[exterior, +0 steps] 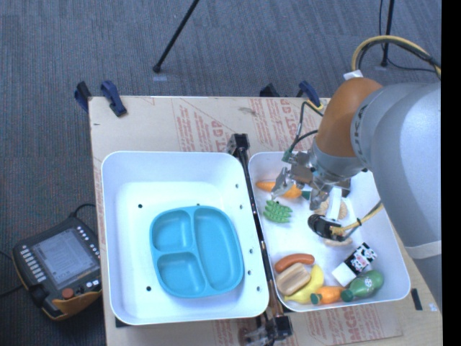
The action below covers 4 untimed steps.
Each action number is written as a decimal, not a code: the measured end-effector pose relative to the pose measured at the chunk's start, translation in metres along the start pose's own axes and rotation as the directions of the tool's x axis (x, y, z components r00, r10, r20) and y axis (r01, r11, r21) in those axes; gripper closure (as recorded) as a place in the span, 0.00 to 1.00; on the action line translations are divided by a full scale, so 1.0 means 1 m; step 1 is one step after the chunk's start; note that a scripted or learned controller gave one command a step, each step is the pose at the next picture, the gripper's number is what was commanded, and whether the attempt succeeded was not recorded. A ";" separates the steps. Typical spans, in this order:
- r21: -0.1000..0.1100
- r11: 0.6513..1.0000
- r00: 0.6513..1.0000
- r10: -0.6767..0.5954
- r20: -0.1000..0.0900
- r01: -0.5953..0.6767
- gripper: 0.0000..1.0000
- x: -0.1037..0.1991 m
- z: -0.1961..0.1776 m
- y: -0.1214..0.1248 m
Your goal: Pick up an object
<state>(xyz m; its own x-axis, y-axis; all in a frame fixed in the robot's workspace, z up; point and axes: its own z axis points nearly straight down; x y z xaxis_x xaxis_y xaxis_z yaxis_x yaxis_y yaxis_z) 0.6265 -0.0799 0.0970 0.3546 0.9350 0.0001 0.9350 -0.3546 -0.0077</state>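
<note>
My gripper (297,182) is low in the right bin (392,247), near its far left corner. It hangs right over an orange carrot-like toy (272,186) that pokes out to its left. A green leafy toy (276,211) lies just in front of the gripper. At the bin's near end lie a hot dog (294,262), a banana (312,280), a small carrot (328,294), a green bottle (364,285) and a black-and-white carton (358,259). A beige round piece (337,210) is partly hidden under the wrist.
The left bin (126,193) holds a blue divided plate (196,251). A black divider (252,193) runs between the bins. Blue clamps (114,96) grip the board's far edge. The large grey arm (403,164) covers the right bin's right side.
</note>
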 end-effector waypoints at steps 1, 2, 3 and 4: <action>0.002 1.000 1.000 -0.001 -0.001 0.001 1.00 0.000 -0.010 0.000; 0.003 1.000 1.000 -0.001 0.000 0.001 0.00 0.000 -0.010 0.000; -0.002 0.985 0.985 0.172 0.000 -0.172 0.00 0.004 0.010 0.016; -0.003 0.999 0.999 -0.041 0.000 0.041 0.00 -0.010 0.009 0.003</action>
